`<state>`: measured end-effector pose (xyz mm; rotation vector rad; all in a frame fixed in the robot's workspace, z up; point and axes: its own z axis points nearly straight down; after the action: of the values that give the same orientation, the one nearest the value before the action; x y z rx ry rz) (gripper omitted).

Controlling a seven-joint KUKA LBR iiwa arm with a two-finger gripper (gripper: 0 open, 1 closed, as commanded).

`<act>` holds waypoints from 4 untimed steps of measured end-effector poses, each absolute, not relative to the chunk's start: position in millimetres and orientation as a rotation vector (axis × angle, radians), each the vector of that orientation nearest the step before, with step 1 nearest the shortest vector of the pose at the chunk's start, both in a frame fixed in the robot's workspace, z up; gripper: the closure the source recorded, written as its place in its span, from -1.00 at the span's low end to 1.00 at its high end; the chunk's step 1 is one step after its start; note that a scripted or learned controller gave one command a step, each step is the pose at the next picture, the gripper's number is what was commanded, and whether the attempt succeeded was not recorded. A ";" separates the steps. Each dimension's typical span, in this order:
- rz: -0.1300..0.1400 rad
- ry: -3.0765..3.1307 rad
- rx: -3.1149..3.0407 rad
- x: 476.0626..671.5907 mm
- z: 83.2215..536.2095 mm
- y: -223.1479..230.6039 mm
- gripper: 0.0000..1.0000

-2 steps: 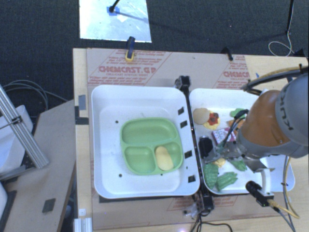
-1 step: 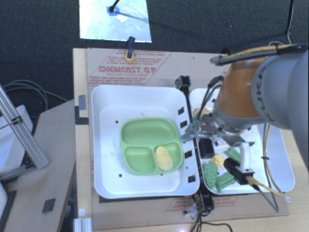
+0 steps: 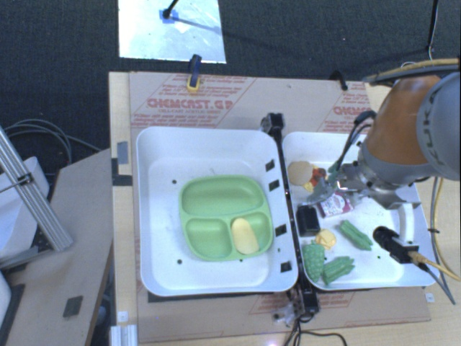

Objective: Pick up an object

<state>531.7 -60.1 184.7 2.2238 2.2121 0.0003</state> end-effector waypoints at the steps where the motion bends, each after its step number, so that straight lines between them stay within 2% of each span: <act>1: -0.004 2.223 2.228 486.8 80.2 -87.7 -1.00; 2: 0.025 2.225 2.200 490.3 264.6 -26.8 -1.00; 3: -0.008 2.216 2.230 484.9 189.1 -93.9 -1.00; 4: 0.003 2.230 2.214 487.1 183.9 -53.4 -1.00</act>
<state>487.1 -53.4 183.9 2.2145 2.2301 0.0026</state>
